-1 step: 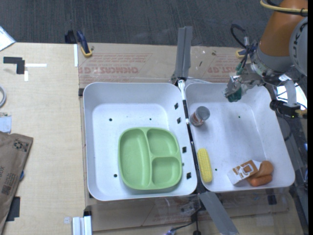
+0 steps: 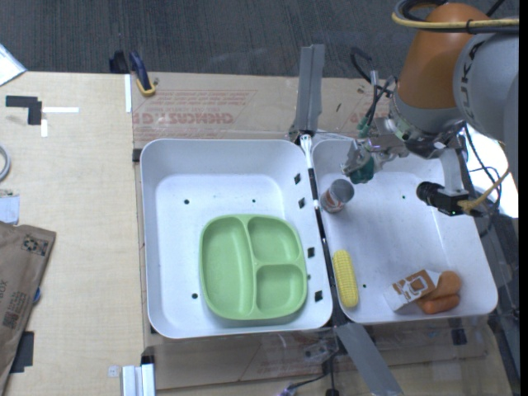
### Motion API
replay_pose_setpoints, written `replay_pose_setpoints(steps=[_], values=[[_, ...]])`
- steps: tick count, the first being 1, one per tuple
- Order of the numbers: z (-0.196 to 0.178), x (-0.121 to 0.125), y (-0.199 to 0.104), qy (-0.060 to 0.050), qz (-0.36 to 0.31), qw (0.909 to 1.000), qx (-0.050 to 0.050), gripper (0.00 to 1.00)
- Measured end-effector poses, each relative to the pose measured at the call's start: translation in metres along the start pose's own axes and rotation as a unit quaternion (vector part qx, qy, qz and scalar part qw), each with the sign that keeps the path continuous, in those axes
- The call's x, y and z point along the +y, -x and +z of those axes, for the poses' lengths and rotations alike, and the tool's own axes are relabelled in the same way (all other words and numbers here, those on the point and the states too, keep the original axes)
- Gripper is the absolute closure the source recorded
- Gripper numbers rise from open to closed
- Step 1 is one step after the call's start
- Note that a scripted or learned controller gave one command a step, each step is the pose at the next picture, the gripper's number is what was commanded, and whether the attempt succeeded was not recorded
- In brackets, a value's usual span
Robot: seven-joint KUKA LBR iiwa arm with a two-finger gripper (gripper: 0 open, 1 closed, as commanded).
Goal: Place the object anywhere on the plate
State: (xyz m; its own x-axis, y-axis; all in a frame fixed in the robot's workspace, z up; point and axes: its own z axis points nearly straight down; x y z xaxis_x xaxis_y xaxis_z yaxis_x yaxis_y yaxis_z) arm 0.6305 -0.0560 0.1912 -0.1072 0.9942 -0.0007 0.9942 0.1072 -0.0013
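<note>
The green three-compartment plate (image 2: 252, 266) lies in the left bin (image 2: 165, 172) on the desk (image 2: 66, 188). In the right bin (image 2: 462, 246), a corn cob (image 2: 344, 278) lies along the left wall, just right of the plate across the divider. A small grey cup (image 2: 337, 195) sits tipped near that wall, above the corn. An orange carrot-like toy (image 2: 440, 293) and a brown-and-white carton (image 2: 412, 288) rest in the near right corner. The jaws (image 2: 360, 168) hover just above and right of the cup; whether they are wide or narrow cannot be told.
</note>
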Motion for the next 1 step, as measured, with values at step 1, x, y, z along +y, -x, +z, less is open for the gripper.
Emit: replay_pose_setpoints(steps=[1], values=[[0.0003, -0.0449, -0.0542, -0.001, -0.034, 0.9994, 0.000, 1.00]])
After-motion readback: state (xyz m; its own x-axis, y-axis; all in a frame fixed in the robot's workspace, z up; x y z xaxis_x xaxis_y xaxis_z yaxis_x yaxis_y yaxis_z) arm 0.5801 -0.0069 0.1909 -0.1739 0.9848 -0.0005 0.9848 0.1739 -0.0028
